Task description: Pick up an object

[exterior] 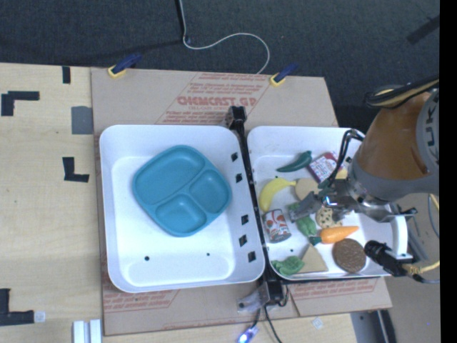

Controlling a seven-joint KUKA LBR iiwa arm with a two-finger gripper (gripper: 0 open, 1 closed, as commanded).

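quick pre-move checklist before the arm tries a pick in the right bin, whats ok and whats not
1. Gripper is over the right bin, among the toy food: ok.
2. An object visibly between the fingers: cannot tell; the clutter hides the tips.
3. Nearby targets within the bin: banana, carrot, small can: ok.
4. Space around those targets: not ok; the items lie packed close together, so a neighbour could get nudged.
5. Brown round cookie sits close to the bin's near wall, an awkward approach: not ok.
6. Blue divided plate lies flat in the left bin, away from the arm: ok.
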